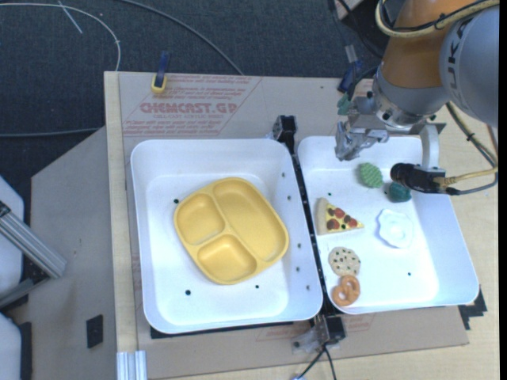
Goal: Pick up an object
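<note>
Where the two white bins sit side by side on the worktop (190, 105), the left bin (150, 212) holds one yellow divided tray (230, 229) with three compartments. The right bin (444, 260) holds six small things: one green leafy piece (369, 173), one dark green piece (398, 191) just beside it, one pizza slice (336, 216), one white fried-egg shape (394, 228), one cookie (344, 260) and one pretzel (345, 290) touching the cookie's lower edge. The gripper (347, 150) hangs over the bin's upper left corner, near the leafy piece but apart from it, with nothing between its fingers; how wide they stand cannot be told from this view.
</note>
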Controlling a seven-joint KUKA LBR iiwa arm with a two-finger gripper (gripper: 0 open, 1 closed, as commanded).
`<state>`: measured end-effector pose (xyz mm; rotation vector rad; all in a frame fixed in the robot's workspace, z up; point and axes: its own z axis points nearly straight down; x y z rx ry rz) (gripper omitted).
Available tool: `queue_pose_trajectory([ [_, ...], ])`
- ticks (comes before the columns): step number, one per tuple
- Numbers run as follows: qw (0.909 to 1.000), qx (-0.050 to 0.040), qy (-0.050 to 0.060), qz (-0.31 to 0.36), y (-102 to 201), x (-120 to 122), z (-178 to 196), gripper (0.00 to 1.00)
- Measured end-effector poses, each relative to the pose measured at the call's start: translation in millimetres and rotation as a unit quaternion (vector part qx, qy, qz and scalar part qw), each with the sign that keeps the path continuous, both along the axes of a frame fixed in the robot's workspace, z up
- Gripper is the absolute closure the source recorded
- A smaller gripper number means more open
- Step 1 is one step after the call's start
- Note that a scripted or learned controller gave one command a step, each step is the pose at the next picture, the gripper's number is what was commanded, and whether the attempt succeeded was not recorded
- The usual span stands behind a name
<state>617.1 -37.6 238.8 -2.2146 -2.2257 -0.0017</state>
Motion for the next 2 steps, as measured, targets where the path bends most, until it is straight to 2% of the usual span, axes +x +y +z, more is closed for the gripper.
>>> queue_pose_trajectory([
  [2, 1.0, -0.0005, -0.001, 0.0, 114, 3, 2, 1.0],
])
